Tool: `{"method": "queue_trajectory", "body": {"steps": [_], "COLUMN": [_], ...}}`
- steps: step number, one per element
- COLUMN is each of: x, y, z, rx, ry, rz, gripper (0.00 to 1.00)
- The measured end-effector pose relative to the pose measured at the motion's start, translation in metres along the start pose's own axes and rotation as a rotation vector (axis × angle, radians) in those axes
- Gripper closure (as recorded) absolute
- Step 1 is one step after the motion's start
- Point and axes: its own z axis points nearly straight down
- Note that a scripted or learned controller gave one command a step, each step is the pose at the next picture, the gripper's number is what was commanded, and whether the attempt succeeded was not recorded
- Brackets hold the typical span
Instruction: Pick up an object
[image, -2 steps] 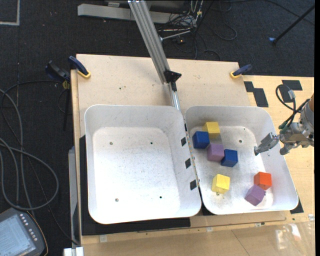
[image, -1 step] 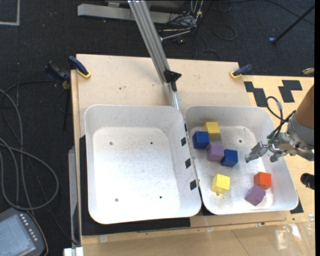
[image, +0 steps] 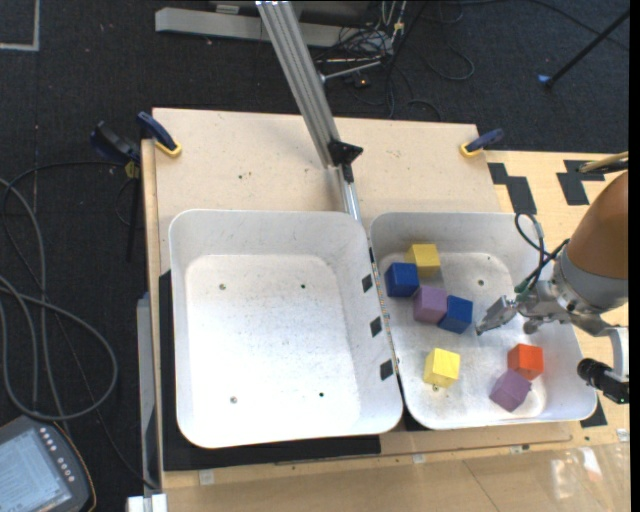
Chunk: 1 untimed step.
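While the arm reaches in from the right, its jaws (image: 497, 316) hang low over the right bin (image: 480, 232), tips slightly parted and nothing between them. Seven blocks sit in that bin: a yellow block (image: 425, 258) at the far side, touching a blue block (image: 402, 279); a purple block (image: 431, 303) pressed against another blue block (image: 457, 313), just left of the jaws; a second yellow block (image: 441, 366) nearer; an orange block (image: 525, 359) and purple block (image: 510, 390) at the near right. Beside it on the table (image: 260, 160) sits the left bin (image: 190, 300).
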Motion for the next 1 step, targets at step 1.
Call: {"method": "queue_trajectory", "body": {"steps": [1], "x": [0.0016], "y": [-0.0009], "z": [-0.0088], "rx": [0.003], "ry": [0.001], "rz": [-0.003], "gripper": [1.0]}}
